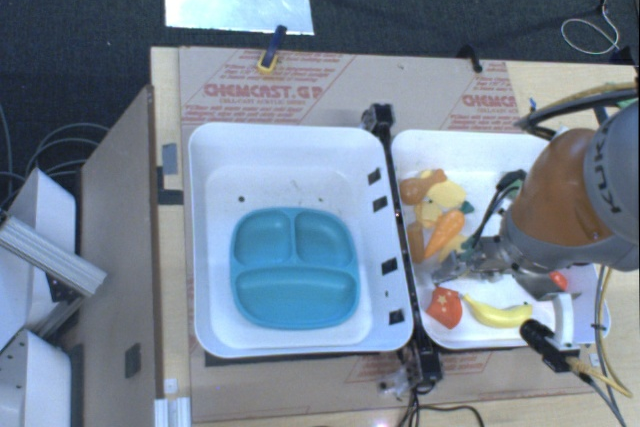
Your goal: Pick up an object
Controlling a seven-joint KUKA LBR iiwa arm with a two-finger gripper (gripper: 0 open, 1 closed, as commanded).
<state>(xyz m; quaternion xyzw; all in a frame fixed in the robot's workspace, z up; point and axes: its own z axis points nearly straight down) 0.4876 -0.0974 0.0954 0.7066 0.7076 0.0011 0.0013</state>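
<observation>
The objects you're after are all piled in the right bin, toy food by the look of it: a carrot lying at a slant near the bin's left wall, a yellow piece just above it with a brownish-orange lump touching that, then a banana down by the near edge and a red strawberry-ish thing just left of the banana. Your gripper sits low in that same bin, between the carrot and the banana, close to the carrot's lower end. Honestly, it's a grey blurry mess down there, and you can't tell from this angle whether it's clamped on something or not; nothing obviously sits between the tips. The arm comes in from the right, with the big orange band covering a good part of the bin's right half. Over in the left bin you've got a blue divided plate sitting flat in the middle, well apart from the toys. Both bins rest on a cardboard sheet with red print on it.
</observation>
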